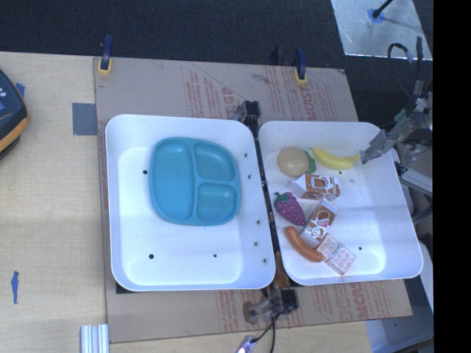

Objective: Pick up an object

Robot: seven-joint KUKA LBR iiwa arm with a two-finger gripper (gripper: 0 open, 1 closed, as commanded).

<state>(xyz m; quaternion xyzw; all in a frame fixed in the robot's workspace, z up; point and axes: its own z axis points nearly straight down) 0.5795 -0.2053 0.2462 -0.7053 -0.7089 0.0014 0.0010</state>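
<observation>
End effector [370,151], aperture indiscernible, beside the curved yellow plastic banana [333,158] in the shallow white right-hand bin [383,219]; crowding neighbours risk a glancing, failed grasp.

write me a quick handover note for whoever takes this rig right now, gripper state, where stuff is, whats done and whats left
Gripper: at the right bin's upper right edge, beside the banana's tip; nothing visibly between its fingers, open or shut unclear.
Right bin: banana, round tan item, grapes, sausage, three small packets, all lying in the bin.
Left bin: blue divided plate.
Done: nothing lifted yet.
Left: grasp one object and raise it; the banana looks nearest.
</observation>
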